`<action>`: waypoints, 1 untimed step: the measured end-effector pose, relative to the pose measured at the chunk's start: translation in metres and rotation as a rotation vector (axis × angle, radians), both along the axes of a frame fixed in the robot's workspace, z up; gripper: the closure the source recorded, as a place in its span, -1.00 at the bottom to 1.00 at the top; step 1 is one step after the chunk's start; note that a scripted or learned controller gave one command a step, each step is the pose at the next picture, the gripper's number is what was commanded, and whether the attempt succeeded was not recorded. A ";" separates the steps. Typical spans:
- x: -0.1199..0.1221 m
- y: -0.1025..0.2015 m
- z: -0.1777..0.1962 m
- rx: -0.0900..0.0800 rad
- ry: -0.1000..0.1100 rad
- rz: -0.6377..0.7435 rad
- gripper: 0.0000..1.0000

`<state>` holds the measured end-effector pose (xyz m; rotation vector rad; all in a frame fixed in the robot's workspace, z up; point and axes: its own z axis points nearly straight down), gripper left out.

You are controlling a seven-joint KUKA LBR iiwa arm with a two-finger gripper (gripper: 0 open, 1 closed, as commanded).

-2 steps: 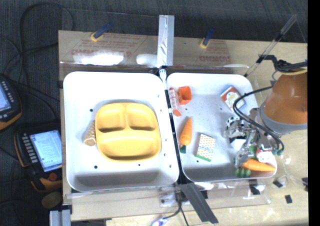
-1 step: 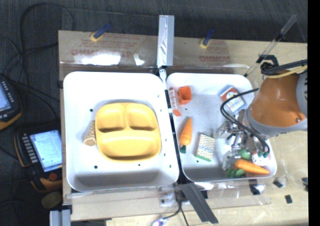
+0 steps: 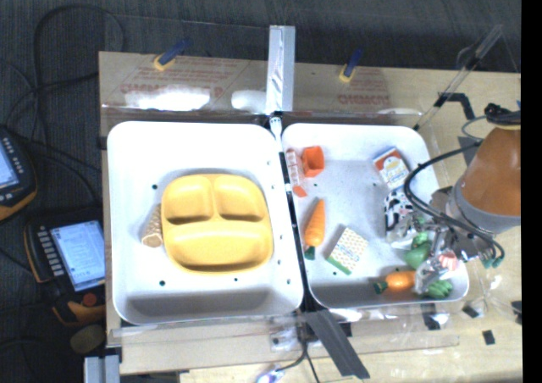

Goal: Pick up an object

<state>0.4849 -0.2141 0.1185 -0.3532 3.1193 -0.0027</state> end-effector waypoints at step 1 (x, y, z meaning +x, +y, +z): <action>0.026 0.038 -0.029 -0.002 -0.004 -0.028 -1.00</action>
